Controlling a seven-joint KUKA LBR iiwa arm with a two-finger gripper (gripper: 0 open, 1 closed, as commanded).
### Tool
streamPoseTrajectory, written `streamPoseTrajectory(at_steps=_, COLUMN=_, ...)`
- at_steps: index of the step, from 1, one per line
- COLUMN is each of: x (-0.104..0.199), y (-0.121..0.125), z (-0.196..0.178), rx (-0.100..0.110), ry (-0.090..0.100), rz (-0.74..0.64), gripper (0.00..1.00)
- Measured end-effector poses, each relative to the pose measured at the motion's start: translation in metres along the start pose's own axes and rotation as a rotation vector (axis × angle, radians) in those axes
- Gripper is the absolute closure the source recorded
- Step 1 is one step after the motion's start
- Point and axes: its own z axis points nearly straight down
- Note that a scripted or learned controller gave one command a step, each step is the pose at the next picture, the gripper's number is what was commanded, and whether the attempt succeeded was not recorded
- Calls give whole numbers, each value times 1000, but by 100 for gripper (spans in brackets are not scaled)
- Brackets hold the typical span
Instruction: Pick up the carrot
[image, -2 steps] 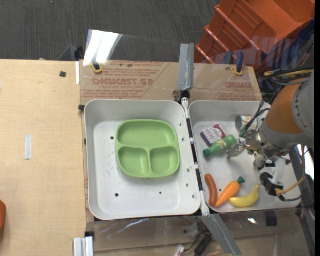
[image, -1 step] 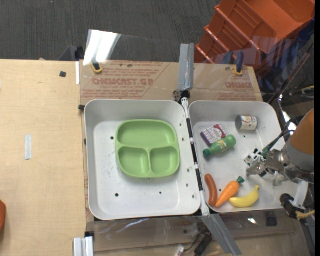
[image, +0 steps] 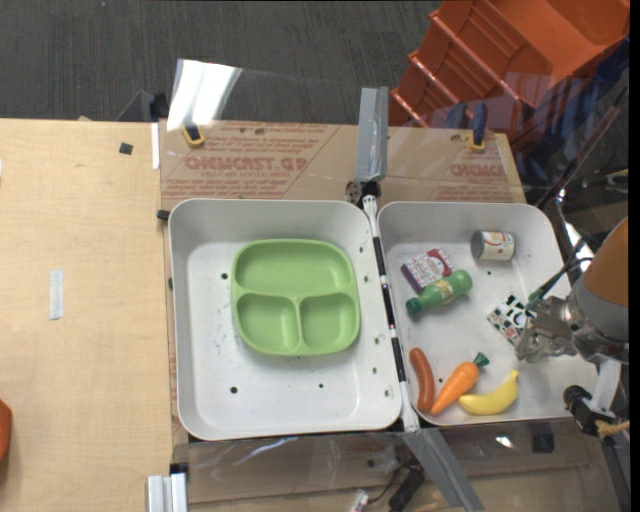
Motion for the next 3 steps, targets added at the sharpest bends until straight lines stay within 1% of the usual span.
streamPoseTrajectory(at_steps=1, x=34, y=104, z=-208, rx=-5, ry=-4, rz=0, gripper=100)
streamPoseTrajectory(at_steps=2, x=41, y=-15, z=-164, rx=-4, ry=-3, rz=32, gripper=100)
streamPoseTrajectory(at_steps=3, x=41, y=-15, z=-164, rx=-4, ry=-3, rz=32, gripper=0)
